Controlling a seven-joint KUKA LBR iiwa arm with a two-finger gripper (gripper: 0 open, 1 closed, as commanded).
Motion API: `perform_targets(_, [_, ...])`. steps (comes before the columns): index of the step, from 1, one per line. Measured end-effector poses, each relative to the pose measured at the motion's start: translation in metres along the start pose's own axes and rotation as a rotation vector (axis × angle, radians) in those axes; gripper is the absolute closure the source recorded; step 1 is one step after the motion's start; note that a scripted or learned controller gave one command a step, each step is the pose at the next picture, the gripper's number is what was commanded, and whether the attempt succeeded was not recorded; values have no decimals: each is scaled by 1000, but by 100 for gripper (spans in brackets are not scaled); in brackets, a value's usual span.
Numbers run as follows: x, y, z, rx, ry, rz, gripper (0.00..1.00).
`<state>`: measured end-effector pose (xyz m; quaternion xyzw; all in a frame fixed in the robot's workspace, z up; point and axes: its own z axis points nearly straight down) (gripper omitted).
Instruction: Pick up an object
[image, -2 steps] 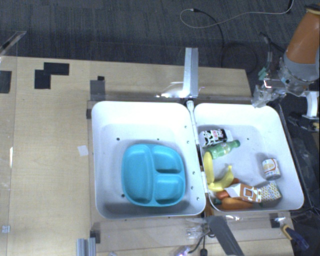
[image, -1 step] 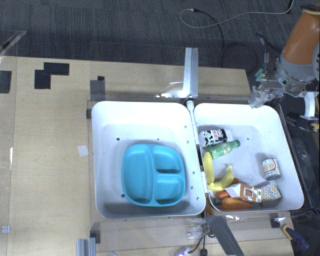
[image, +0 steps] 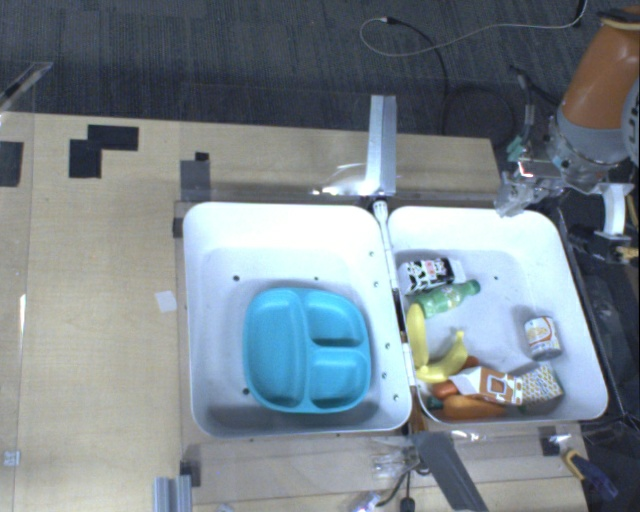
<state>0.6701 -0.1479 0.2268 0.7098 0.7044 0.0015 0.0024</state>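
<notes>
Tool (image: 517, 190) hovers over right bin's (image: 560, 245) far rim; its grip state unclear

The arm (image: 600, 90) is showing a broad orange band over a grey wrist section above the right bin's (image: 560, 250) far corner, with pale metal gripper hardware (image: 520, 185) hanging beneath it.

Wooden bench (image: 90, 330) with two white bins (image: 200, 250)

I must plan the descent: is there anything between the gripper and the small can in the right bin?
Nothing visible does. The gripper hangs above the right bin's far rim, and bare white floor lies between it and the small can, which stands apart from the other items.
</notes>
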Motion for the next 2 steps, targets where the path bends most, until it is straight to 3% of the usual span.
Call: perform_targets(2, [-8,0,-4,0,0,42,100])
